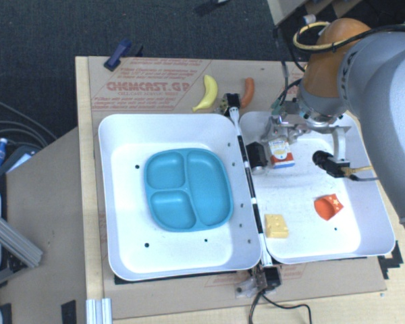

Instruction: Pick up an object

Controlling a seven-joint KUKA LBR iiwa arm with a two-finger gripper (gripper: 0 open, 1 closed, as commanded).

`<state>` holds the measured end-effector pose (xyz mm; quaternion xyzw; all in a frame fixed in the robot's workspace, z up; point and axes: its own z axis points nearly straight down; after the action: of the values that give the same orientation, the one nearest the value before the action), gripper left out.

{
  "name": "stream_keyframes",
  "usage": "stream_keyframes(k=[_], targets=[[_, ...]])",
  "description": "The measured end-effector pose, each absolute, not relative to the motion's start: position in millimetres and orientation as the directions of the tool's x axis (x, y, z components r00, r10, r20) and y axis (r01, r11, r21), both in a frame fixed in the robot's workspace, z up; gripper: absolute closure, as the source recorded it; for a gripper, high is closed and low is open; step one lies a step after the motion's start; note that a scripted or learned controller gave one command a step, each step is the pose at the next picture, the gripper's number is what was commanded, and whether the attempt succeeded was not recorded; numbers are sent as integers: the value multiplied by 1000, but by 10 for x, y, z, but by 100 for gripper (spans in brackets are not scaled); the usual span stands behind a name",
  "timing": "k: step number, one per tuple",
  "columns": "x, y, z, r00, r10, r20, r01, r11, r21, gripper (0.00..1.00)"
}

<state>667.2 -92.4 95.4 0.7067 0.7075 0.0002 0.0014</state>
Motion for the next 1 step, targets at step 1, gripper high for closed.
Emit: stream_keyframes(k=[1], targets=[[6677, -922, 1056, -2, 1000, -3, 1000, 2, 4, 100]])
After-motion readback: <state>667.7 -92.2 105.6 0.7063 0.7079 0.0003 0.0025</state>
